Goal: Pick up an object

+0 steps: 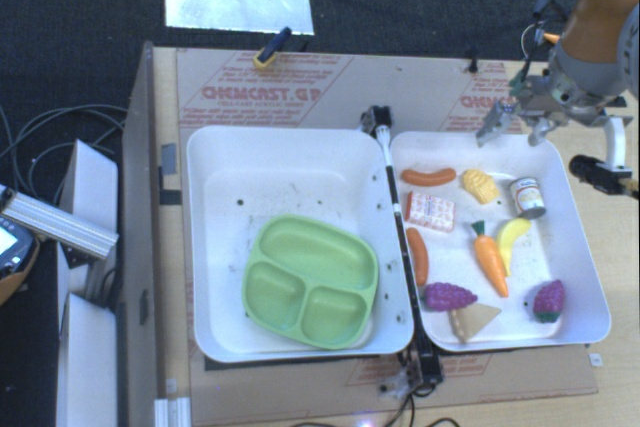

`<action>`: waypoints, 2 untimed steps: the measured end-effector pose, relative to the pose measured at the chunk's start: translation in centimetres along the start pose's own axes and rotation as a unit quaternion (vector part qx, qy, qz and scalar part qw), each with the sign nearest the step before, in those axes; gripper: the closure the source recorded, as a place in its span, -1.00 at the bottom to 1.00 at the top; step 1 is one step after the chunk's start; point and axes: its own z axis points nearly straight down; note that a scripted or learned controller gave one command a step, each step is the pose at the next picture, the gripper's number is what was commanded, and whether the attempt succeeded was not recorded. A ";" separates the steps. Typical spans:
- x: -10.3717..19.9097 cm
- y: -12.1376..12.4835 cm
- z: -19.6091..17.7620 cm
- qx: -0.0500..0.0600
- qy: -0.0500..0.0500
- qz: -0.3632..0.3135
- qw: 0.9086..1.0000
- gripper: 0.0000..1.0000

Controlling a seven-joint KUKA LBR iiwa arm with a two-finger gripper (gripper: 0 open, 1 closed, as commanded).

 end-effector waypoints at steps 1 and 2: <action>-0.6 -5.3 9.8 0.001 0.000 0.001 1.000 -1.00; 1.7 -11.7 12.5 0.001 0.000 0.001 1.000 -1.00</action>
